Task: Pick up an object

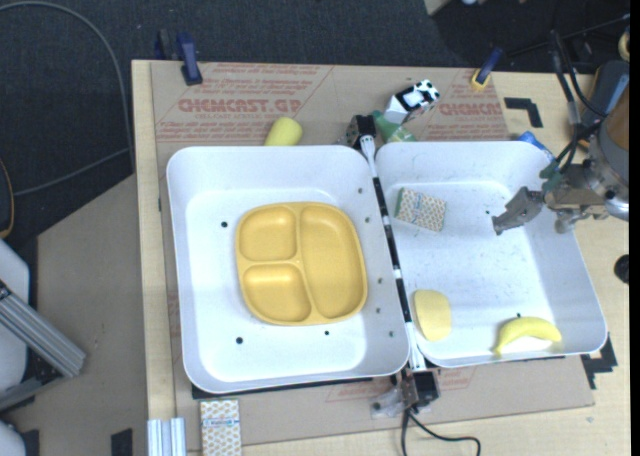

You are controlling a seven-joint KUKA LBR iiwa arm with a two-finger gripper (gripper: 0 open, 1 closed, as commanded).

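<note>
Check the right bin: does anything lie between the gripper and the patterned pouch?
Nothing visible does. The gripper hangs over the right bin, with bare white floor between it and the patterned pouch. The banana and yellow block lie nearer the camera, off that line.

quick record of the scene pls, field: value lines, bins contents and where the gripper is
left bin: yellow divided plate
right bin: patterned packet, pale yellow block, banana
gripper: over right bin's upper right, holding nothing visible
outside bins: yellow object and black-and-white toy on the bench above
</note>
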